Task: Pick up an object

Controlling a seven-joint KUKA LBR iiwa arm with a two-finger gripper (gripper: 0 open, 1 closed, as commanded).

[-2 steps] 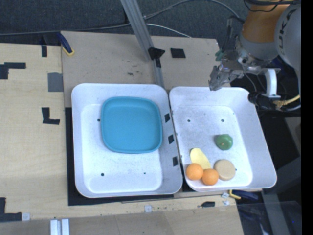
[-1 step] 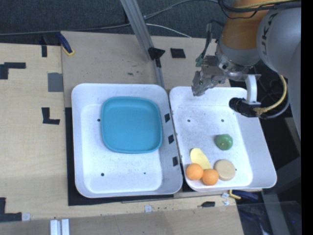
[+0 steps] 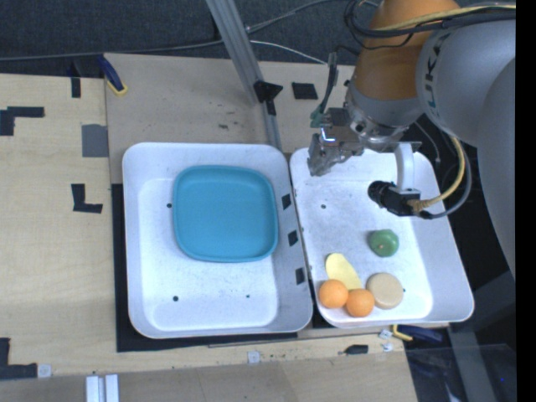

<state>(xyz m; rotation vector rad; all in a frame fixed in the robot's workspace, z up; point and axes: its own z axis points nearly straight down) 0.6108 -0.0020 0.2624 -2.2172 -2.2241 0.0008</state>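
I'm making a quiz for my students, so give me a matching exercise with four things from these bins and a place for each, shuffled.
Things:
1. blue plate
2. green ball
3. yellow piece
4. pincer

Places:
A. right bin, just above the two orange balls
B. far end of the right bin, near its left corner
C. middle of the left bin
D. right bin, just above the beige disc

Pairs: 1-C, 2-D, 3-A, 4-B

Even, bright overhead light; both white bins (image 3: 151,182) near blown out, shadows soft. Slight overall softness, arm (image 3: 402,48) mildly blurred. Dark floor at top underexposed.
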